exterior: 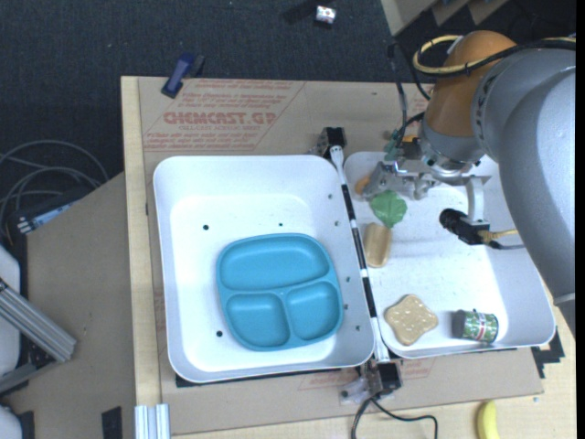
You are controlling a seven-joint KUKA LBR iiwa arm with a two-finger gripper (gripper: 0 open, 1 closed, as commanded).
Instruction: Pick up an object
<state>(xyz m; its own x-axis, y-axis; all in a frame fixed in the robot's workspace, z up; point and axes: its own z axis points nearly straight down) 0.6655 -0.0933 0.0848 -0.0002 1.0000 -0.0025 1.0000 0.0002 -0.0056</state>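
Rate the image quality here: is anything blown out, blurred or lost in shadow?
Camera view: focus is fair; the white bins run bright, the right one near blown out around the gripper; the blue tray and green object read clearly; the dark floor loses detail; the arm's grey bulk is soft at the right.
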